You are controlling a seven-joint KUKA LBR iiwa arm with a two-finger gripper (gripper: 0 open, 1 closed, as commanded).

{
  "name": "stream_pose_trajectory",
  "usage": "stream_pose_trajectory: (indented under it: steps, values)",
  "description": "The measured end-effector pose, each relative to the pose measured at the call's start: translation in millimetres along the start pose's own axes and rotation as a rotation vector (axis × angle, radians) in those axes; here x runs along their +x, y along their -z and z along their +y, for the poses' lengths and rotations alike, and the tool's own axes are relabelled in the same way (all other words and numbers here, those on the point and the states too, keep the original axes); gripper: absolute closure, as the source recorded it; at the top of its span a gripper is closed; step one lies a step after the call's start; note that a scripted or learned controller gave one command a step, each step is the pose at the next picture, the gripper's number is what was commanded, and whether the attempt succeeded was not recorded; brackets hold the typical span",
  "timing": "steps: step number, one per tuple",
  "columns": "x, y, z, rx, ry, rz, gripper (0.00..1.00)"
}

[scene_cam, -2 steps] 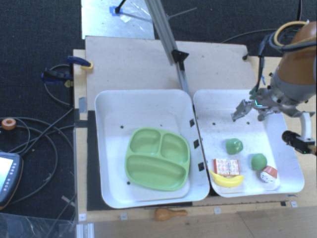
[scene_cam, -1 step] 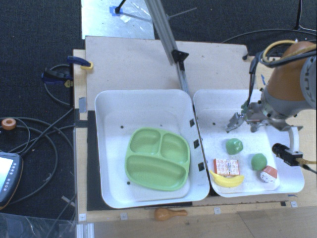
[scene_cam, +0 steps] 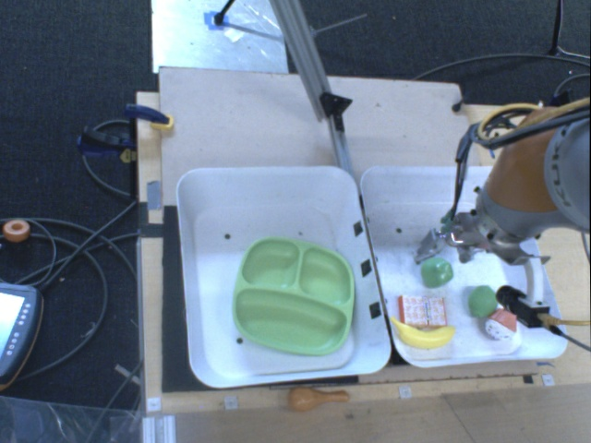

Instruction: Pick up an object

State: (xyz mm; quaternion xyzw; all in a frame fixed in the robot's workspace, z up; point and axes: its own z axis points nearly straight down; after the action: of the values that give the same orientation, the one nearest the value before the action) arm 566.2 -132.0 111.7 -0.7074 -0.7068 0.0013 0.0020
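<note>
Your gripper (scene_cam: pixel 441 247) sits just above the green ball (scene_cam: pixel 437 271) mid right bin (scene_cam: pixel 397 192); its grip state, seemingly, you cannot tell

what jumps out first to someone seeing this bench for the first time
The big green divided plate lying alone in the left bin catches the eye first. Next is the grey and orange arm reaching in from the right, its gripper low over the right bin, just above a green ball. Along that bin's near edge lie a banana, a small red box and another green piece.
</note>
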Motion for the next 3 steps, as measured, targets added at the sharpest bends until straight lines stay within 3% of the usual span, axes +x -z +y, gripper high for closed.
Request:
stream_pose_trajectory:
  steps: [1, 2, 3]
  values:
    - [0, -22, 0, -0.003, 0.001, -0.001, 0.00]
    - [0, -10, 2, -0.008, 0.000, -0.001, 1.00]
    - [-1, 39, 12, -0.011, 0.007, -0.002, 1.00]
